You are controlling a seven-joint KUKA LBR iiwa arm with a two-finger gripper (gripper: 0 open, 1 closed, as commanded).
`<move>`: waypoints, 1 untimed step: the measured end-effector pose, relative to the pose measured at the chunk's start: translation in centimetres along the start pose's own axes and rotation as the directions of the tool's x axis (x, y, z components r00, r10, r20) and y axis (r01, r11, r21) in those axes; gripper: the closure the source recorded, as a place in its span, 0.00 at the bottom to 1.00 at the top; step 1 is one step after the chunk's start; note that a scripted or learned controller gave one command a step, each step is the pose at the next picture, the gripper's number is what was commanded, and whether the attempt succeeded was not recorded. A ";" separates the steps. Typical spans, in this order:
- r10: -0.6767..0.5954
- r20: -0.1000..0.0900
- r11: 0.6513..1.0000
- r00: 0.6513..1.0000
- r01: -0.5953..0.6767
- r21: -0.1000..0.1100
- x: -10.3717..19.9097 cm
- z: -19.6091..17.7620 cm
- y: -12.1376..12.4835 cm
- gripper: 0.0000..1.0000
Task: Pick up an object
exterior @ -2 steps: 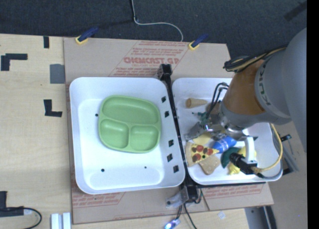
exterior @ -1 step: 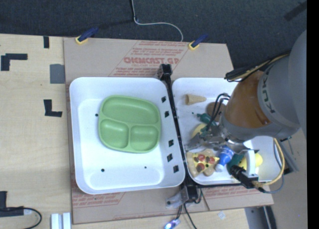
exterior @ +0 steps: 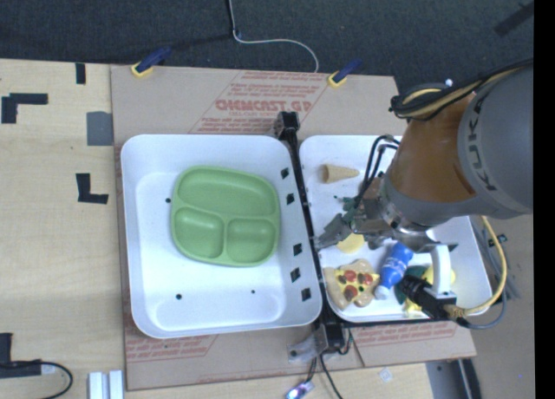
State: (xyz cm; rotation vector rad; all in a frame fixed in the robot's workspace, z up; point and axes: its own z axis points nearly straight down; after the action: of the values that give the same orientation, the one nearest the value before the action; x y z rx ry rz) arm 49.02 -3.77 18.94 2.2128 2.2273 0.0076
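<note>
Your arm reaches in from the right over the right bin, with the end effector low near that bin's left side. You cannot tell from here how it stands. Just near of it lie a pizza slice and a blue bottle; a cone sits farther back. The left bin holds a green divided plate.

I read red print — "CHEMCAST GP" — on the cardboard sheet, and "KUKA" on the arm.
</note>
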 end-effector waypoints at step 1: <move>0.003 0.003 1.000 1.000 -0.003 -0.011 0.6 -25.8 -0.4 0.00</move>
State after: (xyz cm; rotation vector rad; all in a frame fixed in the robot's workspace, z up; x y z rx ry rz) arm 48.51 -3.18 44.78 2.2095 2.2166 0.0166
